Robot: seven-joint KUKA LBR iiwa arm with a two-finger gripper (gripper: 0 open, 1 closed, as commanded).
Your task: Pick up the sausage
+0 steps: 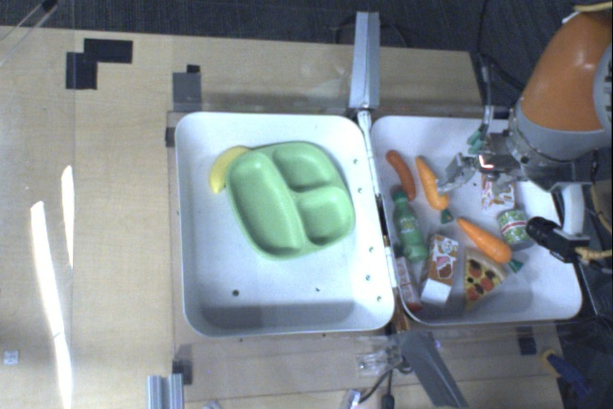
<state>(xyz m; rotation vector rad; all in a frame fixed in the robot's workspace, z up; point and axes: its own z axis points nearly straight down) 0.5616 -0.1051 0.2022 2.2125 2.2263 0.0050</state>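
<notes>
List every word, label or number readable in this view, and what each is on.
None can be read.
Green bottle: label too blurred.
Small can: printed label, unreadable.
Carton: coloured print, too small.
Pizza slice box: picture, no legible text.

sausage (401,174) | reddish-orange, lying flat | right bin, upper-left corner

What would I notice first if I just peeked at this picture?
Probably the big green divided plate sitting in the left bin, with something yellow poking out from under its left edge. Next, the robot's orange band at the right, with its hand over the right bin. That bin holds a jumble of toy food, including the reddish sausage near the top left corner.
</notes>
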